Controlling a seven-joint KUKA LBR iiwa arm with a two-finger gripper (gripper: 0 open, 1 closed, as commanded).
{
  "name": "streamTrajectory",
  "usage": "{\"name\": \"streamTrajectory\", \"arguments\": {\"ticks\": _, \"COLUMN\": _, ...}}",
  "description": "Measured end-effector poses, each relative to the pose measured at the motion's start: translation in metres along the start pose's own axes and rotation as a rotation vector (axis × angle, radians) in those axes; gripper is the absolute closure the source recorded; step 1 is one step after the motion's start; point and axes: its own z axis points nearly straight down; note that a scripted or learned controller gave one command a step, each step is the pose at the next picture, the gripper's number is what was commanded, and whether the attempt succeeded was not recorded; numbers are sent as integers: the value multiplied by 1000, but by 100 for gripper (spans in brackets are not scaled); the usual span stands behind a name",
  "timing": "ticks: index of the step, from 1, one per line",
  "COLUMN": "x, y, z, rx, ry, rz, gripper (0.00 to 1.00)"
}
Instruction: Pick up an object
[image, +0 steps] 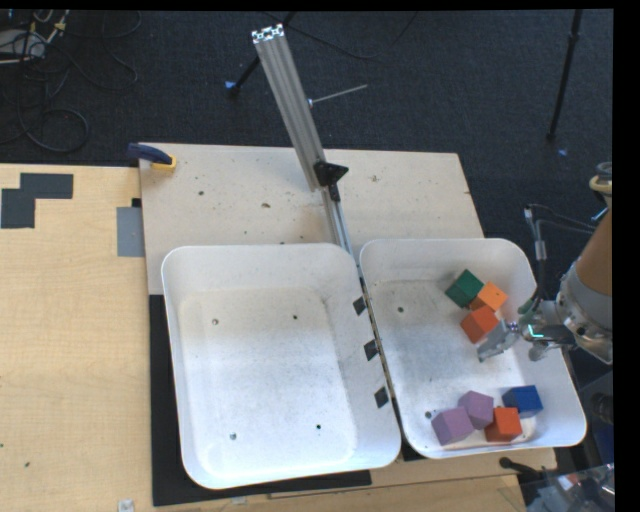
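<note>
The right bin (420, 262) holds several small blocks. A green block (464, 288), an orange block (491, 297) and a red-orange block (478, 322) cluster at its upper right. Two purple blocks (464, 417), a blue block (522, 399) and another orange-red block (505, 424) lie near its front right corner. My gripper (516, 346) hangs over the right side of this bin, just right of the red-orange block. Its fingers are open; one grey fingertip (492, 347) points down-left toward the bin floor. Nothing is between the fingers.
The left bin (180, 270) sits beside the right one, split from it by a divider with black clips (368, 348). A slanted aluminium post (295, 110) rises behind the bins. A blue-and-yellow tool (152, 155) lies at the bench's back left corner.
</note>
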Motion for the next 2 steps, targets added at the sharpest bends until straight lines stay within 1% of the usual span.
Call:
{"name": "streamTrajectory", "arguments": {"ticks": 1, "x": -1, "y": 1, "z": -2, "rx": -5, "ry": -1, "rz": 3, "gripper": 0}}
{"name": "streamTrajectory", "arguments": {"ticks": 2, "x": 6, "y": 6, "z": 58, "rx": 1, "ry": 1, "rz": 1, "gripper": 0}}
